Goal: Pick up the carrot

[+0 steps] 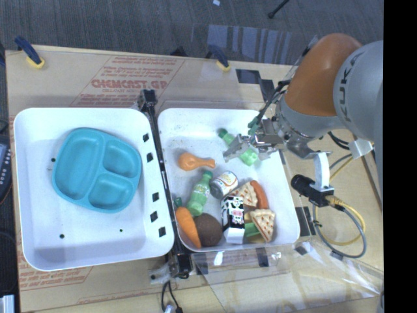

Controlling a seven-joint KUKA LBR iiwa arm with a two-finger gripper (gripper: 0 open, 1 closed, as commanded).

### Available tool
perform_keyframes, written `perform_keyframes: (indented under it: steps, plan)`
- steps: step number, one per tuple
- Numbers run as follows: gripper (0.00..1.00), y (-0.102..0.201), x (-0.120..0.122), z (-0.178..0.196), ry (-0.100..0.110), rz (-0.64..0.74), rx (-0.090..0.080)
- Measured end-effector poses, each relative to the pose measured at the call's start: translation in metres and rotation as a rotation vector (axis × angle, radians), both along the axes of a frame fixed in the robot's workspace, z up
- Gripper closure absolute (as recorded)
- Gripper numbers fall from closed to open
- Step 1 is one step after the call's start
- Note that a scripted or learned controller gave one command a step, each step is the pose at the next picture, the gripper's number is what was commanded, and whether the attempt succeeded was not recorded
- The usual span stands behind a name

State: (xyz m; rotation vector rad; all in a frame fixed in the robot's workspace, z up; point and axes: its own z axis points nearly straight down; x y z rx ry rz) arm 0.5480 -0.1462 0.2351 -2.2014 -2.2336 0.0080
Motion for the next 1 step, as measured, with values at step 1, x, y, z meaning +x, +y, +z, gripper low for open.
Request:
perform_keyframes:
  steps: [1]
  plan:
    - [0.0, 0.0475, 0.0308, -0.1451, 0.0, -0.029, 0.0]
